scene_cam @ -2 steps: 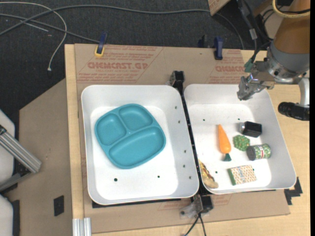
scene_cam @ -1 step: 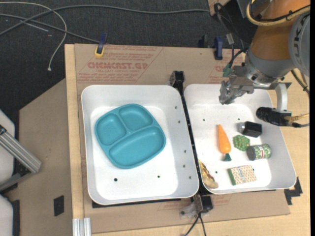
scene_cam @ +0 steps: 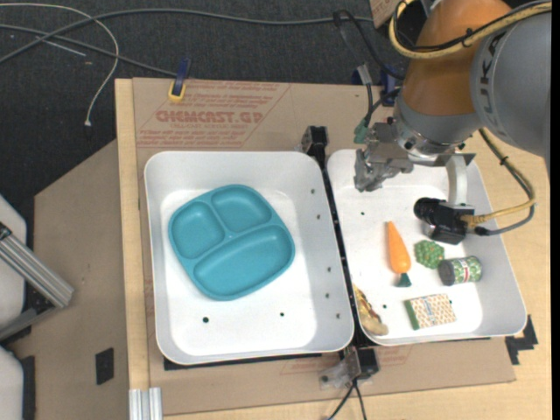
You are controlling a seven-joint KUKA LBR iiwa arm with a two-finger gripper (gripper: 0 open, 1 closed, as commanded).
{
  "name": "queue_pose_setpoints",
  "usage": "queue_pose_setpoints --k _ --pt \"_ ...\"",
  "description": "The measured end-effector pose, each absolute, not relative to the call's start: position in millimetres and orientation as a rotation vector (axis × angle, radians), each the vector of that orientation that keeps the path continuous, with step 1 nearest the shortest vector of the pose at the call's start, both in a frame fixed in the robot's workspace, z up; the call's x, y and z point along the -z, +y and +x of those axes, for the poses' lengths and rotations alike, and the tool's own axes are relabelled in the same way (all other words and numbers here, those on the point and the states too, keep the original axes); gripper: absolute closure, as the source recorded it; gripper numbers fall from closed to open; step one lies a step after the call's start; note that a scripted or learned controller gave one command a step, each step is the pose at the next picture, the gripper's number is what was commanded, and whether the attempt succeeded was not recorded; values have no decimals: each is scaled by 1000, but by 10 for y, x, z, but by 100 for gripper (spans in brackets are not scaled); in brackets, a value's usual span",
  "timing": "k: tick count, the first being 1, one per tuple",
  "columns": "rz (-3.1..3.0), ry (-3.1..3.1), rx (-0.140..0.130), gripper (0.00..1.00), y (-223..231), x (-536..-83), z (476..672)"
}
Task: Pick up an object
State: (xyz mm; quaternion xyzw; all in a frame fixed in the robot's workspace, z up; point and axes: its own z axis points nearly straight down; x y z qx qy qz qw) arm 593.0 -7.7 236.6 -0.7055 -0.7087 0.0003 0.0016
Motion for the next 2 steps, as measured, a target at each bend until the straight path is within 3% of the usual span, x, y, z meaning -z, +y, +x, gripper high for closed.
queue_pose_setpoints --k 2 --pt "-2214 -2223 -3 100 919 -2165 5848"
